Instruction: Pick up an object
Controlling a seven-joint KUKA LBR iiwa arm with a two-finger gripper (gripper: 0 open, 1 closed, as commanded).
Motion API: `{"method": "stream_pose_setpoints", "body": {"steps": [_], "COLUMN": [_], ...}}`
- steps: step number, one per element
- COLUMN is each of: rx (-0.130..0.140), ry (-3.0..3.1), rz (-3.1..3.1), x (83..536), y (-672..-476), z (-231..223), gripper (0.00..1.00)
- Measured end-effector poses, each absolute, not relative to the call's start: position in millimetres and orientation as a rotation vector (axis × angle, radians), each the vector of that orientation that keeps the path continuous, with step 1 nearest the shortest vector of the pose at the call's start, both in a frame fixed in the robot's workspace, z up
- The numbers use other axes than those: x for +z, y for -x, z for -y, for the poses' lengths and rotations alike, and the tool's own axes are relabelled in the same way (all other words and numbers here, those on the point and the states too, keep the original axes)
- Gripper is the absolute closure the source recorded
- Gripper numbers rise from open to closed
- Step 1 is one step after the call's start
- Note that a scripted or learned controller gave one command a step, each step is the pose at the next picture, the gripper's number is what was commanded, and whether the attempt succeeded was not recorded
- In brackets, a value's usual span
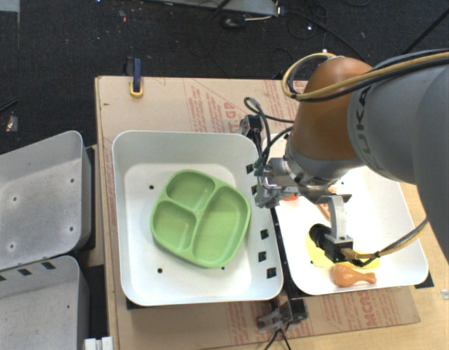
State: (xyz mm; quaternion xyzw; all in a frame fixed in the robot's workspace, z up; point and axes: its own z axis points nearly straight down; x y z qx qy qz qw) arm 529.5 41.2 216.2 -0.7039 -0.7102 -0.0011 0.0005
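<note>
In the camera view, we see the arm (pixel 370 115) reaching in from the right edge of the frame. Its wrist hangs over the seam between the two bins, above the left end of the right bin (pixel 396 232). The gripper (pixel 286 193) sits under the wrist, just right of centre. The bulk of the arm covers its tip, so we cannot tell whether it is parted or clenched, or whether anything sits in it.

Things to pick lie in both bins. In the left bin (pixel 137 268), at the centre of the frame, a green divided plate (pixel 201 216) lies flat, clear of the bin walls. In the right bin, toward the lower right, a tan drumstick-shaped toy (pixel 353 275) lies near the bottom wall, just beside a partly covered yellow piece (pixel 317 255). A small orange piece (pixel 323 210) shows just below the wrist.

We judge the step in hand to be the approach, since nothing is visibly lifted. The orange piece and the yellow piece lie nearest the gripper, below and to its right in the frame. The toy lies a little further the same way, and the plate lies to the left, across the bin walls. The next move calls for settling over one small thing in the right bin, coming straight down around it and closing before lifting. The plate looks too broad and flat for an easy grip.
</note>
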Motion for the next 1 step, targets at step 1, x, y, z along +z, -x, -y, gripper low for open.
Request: {"method": "stream_pose_setpoints", "body": {"steps": [1], "rx": [0.001], "ry": [2.212], "rz": [2.228], "x": [223.6], "y": [-508.6], "z": [-96.2], "gripper": [1.0]}}
